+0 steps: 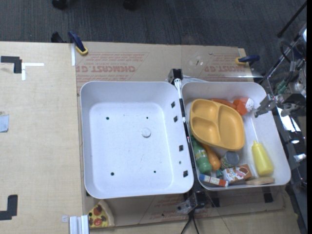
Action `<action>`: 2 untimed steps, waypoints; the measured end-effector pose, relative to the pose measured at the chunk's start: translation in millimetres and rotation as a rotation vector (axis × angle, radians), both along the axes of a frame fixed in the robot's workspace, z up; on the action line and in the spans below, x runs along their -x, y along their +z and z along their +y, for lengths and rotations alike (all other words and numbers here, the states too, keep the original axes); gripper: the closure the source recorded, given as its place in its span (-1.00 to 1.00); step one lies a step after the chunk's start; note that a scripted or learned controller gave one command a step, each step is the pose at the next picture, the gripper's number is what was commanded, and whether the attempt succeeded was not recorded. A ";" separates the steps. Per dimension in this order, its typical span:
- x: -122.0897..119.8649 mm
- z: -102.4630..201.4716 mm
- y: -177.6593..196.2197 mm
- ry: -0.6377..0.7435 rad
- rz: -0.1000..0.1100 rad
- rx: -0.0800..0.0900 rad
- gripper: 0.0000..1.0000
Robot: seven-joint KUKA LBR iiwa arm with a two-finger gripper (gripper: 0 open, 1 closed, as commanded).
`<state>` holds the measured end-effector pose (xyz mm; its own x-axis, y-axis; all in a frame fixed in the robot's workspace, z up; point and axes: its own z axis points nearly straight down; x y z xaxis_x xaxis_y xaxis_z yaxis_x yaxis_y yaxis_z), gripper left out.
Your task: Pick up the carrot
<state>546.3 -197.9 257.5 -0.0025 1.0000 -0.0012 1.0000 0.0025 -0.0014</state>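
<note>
Crowded right bin, carrot wedged under the plate's edge.

Largest, the shallow white right bin [273,130]; inside, a yellow divided plastic plate [217,125] fills its middle; at the plate's 4 o'clock a yellow squeeze bottle [262,159]; at 7 o'clock a green can [201,160] touches the orange toy carrot [213,158], partly tucked beneath the plate; the grey two-finger gripper [265,105] sits at 3 o'clock, whether open or closed I cannot tell; brown cardboard [126,65] on the pale bench [39,145]; dark carpet [161,13] beyond.

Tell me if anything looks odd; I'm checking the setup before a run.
A toy pizza slice lies on the bench outside both bins, below the left bin. In the right bin, the yellow plate sits tilted atop other items.
</note>
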 end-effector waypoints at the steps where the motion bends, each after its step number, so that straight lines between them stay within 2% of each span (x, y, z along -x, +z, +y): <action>1: 8.0 37.1 -147.9 0.026 -0.023 0.007 -1.00; 2: -39.0 -18.8 -161.9 0.171 -0.010 -0.007 -1.00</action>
